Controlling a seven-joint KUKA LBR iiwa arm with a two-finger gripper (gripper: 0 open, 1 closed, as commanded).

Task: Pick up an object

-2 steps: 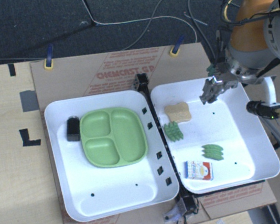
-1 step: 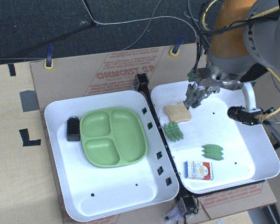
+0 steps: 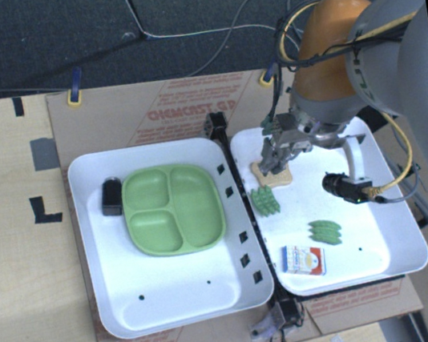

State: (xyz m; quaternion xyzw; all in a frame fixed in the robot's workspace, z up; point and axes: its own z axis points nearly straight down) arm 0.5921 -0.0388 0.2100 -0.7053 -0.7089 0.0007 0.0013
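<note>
Claw (image 3: 274,157) over tan piece (image 3: 274,178), near right bin's (image 3: 407,255) left wall.

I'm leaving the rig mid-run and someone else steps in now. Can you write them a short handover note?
Gripper: low in the right bin, over the tan piece at its left wall; grasp not readable.
Also there: ridged green piece, green pod, small carton.
Left bin: green divided plate, black block.
Done: approach. Left: confirm a lift.
</note>
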